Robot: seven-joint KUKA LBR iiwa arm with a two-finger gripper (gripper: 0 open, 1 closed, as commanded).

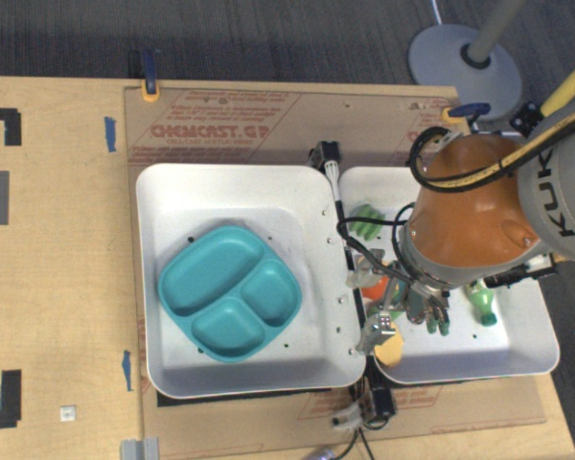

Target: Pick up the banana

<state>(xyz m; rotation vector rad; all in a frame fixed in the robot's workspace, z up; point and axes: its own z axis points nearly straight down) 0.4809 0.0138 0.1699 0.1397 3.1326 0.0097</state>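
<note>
A pale yellow banana (390, 352) pokes out at the front left corner of the right bin (517, 357), mostly covered by the arm's tool. My gripper (381, 331) hangs directly over it, low in the bin, and looks to be touching or nearly touching its top. The orange-banded wrist (465, 214) blocks much of the bin behind it.
The left bin (172, 195) holds a teal divided plate (232, 290). In the right bin lie a green toy (367, 223) at the back left, another green piece (482, 304) at the right, and a red-orange item (373, 289) beside the gripper. The divider wall (343, 257) is close on the left.
</note>
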